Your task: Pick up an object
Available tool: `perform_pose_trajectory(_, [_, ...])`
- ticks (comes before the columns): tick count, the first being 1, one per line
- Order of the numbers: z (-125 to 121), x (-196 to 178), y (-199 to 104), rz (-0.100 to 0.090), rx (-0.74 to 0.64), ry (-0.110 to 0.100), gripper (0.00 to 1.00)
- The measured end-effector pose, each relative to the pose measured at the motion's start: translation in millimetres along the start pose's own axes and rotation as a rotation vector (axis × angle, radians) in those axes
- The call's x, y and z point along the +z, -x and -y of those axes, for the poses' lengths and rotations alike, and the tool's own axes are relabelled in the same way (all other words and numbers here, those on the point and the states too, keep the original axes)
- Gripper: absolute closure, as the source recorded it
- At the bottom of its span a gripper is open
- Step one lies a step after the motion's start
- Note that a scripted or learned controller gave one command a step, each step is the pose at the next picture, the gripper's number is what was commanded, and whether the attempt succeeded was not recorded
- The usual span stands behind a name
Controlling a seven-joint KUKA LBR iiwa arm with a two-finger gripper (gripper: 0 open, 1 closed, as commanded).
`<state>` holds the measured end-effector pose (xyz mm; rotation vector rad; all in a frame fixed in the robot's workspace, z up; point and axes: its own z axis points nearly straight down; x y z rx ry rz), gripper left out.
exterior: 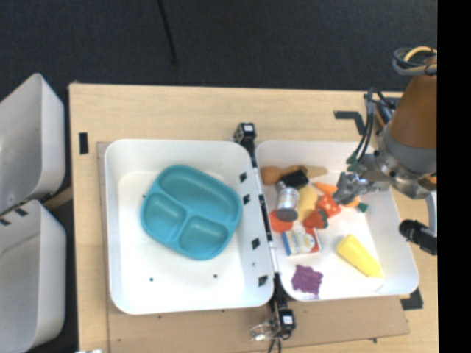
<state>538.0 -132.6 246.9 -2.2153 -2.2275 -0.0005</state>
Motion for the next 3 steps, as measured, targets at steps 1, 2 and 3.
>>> perform_pose_trajectory(1, [2.4, 11.4, -52.3, 0.0, 0.0, 0.0, 1.0])
perform_pose_trajectory(2, [7.5, 17.3, -110.2, 0.0, 0.0, 0.0, 1.0])
perform_pose_trajectory(3, [10.7, 0.8, -166.2, -0.002, -0.003, 0.002, 1.0])
